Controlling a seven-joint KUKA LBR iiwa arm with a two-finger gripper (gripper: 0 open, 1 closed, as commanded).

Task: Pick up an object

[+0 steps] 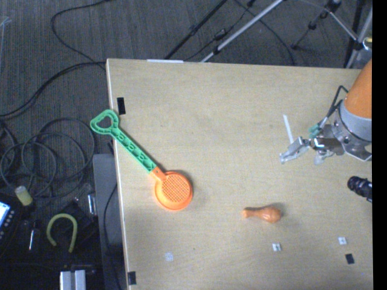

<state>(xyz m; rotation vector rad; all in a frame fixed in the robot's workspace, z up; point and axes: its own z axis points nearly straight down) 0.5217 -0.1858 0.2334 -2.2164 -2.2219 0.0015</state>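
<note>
Green-handled orange strainer laid at the bench's left edge — long axis diagonal, loop upper left, mesh head lower right, small orange gourd-shaped piece mid-bench, gripper seen at right, fingers spread, nothing held.

Open counter stretches across the middle; a green-handled strainer lies at left, an orange drumstick-shaped toy lower centre, well apart.

Even overhead light, soft shadows, slightly blurry.
</note>
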